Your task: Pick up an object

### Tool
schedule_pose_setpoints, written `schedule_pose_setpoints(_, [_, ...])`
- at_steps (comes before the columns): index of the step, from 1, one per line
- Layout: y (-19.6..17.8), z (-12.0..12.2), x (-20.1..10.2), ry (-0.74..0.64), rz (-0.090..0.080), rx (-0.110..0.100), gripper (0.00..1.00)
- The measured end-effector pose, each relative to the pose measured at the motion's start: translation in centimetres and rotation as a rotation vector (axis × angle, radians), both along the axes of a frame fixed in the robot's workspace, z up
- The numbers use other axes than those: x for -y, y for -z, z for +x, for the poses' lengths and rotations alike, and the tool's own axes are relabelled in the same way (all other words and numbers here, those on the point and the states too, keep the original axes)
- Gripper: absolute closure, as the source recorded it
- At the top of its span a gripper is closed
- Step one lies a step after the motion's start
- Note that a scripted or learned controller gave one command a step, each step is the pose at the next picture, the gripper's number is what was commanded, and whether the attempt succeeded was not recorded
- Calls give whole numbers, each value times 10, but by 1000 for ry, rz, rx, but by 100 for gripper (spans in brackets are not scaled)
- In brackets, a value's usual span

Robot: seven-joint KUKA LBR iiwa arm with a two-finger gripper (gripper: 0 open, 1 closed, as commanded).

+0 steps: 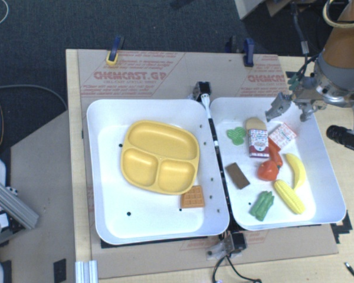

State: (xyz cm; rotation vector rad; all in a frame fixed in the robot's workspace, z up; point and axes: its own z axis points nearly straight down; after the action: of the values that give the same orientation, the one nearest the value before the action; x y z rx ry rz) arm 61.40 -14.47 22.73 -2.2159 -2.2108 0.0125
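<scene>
Claw (pixel 293 107) sits open and empty at upper right, over the right bin's (pixel 330 184) far edge. Nearest pick: small red-white carton (pixel 258 142) just below it. Probably light, stiff, slick; you'd want to pinch its long flat sides.

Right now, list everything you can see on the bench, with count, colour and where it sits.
bins: two, white, side by side
divided plate: one, yellow, left bin
waffle: one, orange-brown, left bin, below the plate
leafy piece: one, green, right bin, upper left
box: one, red and white, right bin
chocolate bar: one, brown, right bin
tomato: one, red, right bin centre
banana: one, yellow, right bin
corn: one, yellow, right bin, lower right
green vegetable: one, green, right bin, bottom
clamps: two, top edge of board
gripper: one, grey, fingers open above right bin's top
</scene>
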Motion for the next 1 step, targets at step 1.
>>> schedule_pose_setpoints(1, [-7,3,0,-2,-2,13,0])
